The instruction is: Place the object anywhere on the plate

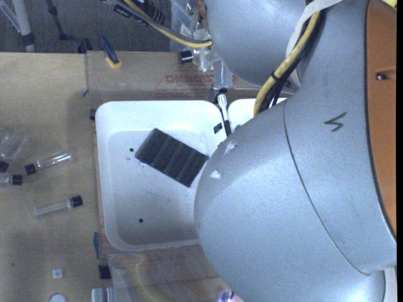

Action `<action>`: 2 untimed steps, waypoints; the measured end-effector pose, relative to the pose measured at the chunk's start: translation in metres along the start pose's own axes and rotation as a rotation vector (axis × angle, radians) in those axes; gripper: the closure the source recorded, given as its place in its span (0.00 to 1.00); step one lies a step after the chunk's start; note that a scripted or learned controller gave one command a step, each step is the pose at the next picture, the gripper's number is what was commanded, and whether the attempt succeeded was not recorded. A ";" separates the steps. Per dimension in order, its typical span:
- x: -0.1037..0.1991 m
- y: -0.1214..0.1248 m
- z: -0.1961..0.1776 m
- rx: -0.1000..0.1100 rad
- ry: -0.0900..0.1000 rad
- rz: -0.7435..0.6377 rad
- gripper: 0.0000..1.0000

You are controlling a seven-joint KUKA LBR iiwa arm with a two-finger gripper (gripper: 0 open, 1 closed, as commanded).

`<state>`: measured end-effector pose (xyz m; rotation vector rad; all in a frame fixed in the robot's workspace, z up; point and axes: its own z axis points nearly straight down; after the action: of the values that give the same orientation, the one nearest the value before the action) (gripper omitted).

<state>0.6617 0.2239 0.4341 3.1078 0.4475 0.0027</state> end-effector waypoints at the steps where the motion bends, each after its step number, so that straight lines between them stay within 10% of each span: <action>1: 0.000 0.000 0.000 0.000 0.000 0.000 0.00; 2: 0.000 -0.001 -0.010 -0.001 0.002 -0.002 1.00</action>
<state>0.6616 0.2248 0.4437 3.1069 0.4499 0.0059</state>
